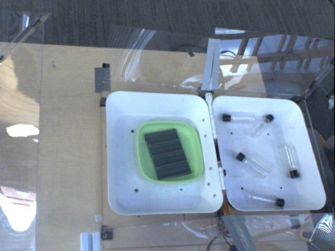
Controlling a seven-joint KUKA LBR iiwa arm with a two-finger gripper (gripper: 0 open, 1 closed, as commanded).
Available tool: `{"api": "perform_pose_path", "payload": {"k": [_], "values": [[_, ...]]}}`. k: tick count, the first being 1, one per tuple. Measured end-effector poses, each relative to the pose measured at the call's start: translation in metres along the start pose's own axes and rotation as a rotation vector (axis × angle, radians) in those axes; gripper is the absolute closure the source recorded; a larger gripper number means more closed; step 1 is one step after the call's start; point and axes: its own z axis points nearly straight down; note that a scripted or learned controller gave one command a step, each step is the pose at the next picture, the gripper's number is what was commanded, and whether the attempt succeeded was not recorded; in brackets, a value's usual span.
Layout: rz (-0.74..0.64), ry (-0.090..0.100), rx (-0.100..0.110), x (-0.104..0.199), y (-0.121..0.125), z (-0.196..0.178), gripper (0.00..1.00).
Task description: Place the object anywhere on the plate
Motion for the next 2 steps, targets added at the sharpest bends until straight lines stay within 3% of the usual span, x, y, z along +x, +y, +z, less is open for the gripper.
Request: {"api": "perform_pose_path", "payload": {"k": [2], "values": [[0.178,0.000,0.001,0.0005,-0.0001,0.0002,0.00]]}}
